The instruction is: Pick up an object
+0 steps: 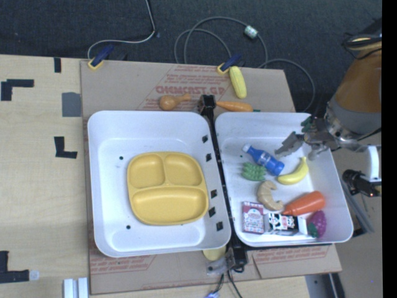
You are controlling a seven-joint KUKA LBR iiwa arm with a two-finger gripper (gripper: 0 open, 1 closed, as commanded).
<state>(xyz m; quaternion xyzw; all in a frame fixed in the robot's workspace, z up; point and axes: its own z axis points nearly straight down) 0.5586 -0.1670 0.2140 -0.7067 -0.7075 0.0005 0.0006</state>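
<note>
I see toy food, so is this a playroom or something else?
Probably a robot test lab, not a playroom. A robot arm reaches over two white bins on a bench, cables trail behind, and toys like a banana and carrot serve as practice objects.

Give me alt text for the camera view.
The end effector hangs open over the right bin, above a banana and blue bottle. The left bin holds a yellow tray.
</note>
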